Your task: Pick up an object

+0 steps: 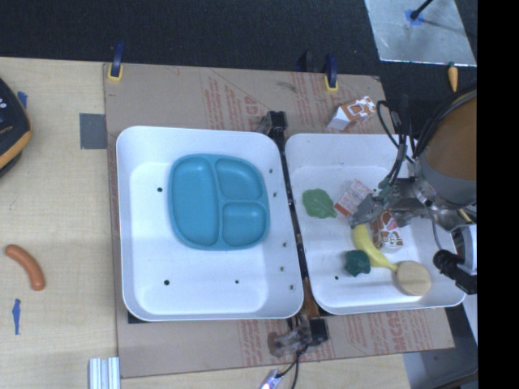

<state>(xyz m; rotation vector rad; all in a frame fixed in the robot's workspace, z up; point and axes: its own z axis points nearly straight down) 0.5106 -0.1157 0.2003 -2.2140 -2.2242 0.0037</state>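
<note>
My tool point(379, 209) hangs low over the right bin point(324, 302), just above a small packet point(391, 235) near the bin's right edge, beside the banana point(369, 250), leaf point(319, 203) and wooden disc point(413, 278), its grip hidden from me; I cannot tell.

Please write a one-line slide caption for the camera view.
KUKA arm's gripper low in the right bin beside banana; blue divided plate in left bin.
</note>
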